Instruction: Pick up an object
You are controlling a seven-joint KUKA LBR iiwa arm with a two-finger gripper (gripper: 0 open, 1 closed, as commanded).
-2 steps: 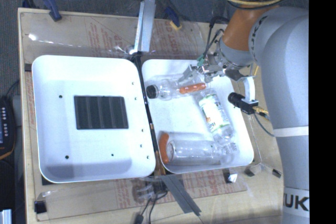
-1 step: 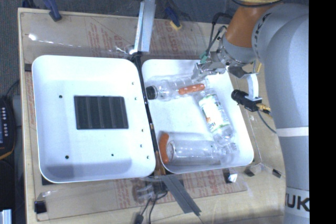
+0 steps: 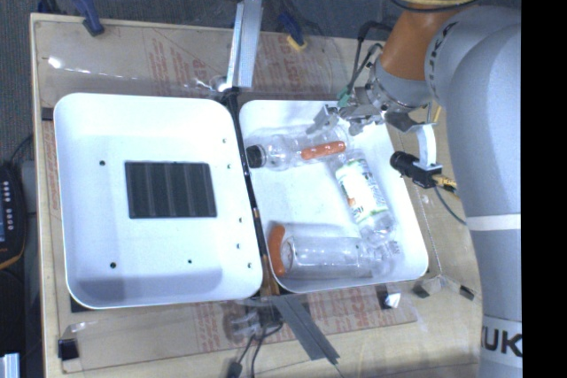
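A dark ribbed panel (image 3: 170,189) is seen at the centre of the left bin (image 3: 89,124). In the right bin (image 3: 407,226), a clear bottle with a black cap (image 3: 275,153) lies near the left wall, an orange tube (image 3: 322,150) just beside it. A clear bottle with an orange cap (image 3: 323,250) is laid along the front edge, and a white-labelled bottle (image 3: 361,193) is tilted toward the right edge. The gripper (image 3: 347,112) is held over the far edge; its state cannot be told, and nothing is seen pinched.

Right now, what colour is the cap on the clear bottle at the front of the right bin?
Orange cap, clear in the camera view.
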